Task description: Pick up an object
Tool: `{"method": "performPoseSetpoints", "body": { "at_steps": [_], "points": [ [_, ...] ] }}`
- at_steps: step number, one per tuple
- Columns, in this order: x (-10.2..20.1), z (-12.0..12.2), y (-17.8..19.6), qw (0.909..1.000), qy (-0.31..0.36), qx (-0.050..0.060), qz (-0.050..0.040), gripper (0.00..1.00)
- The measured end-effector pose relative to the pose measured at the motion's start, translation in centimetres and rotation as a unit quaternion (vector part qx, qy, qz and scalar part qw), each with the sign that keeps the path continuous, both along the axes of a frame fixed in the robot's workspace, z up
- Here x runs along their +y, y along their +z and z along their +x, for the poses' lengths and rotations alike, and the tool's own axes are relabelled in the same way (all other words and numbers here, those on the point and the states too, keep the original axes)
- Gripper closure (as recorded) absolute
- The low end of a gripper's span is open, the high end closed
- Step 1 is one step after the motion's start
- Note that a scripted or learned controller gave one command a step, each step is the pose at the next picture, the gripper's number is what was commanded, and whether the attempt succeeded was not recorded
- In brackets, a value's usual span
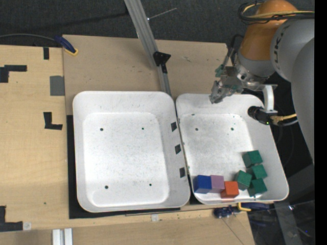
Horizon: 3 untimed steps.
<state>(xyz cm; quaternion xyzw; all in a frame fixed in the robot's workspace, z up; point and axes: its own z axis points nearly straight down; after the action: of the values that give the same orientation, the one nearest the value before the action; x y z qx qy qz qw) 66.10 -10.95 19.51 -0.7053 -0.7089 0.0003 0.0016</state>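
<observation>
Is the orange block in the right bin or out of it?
In. The orange block lies inside the right bin's near rim, beside the purple block.

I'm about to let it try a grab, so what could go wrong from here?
The blue block, purple block and orange block sit packed together against the right bin's near wall, so fingers may find no gap. The gripper hangs at the far rim, well away from them.

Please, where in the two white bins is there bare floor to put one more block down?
The left bin has bare floor from wall to wall. In the right bin, the floor is bare from the far wall, under the pincer, down to the middle. Its near-right corner is crowded: blue block, orange block, green blocks.
</observation>
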Motion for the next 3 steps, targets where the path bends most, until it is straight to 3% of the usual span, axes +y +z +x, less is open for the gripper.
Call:
{"method": "performPoseSetpoints", "body": {
  "at_steps": [3],
  "points": [
    [14.9,-5.7,2.6,1.0000,0.001,0.000,0.0002,1.00]
  ]
}}
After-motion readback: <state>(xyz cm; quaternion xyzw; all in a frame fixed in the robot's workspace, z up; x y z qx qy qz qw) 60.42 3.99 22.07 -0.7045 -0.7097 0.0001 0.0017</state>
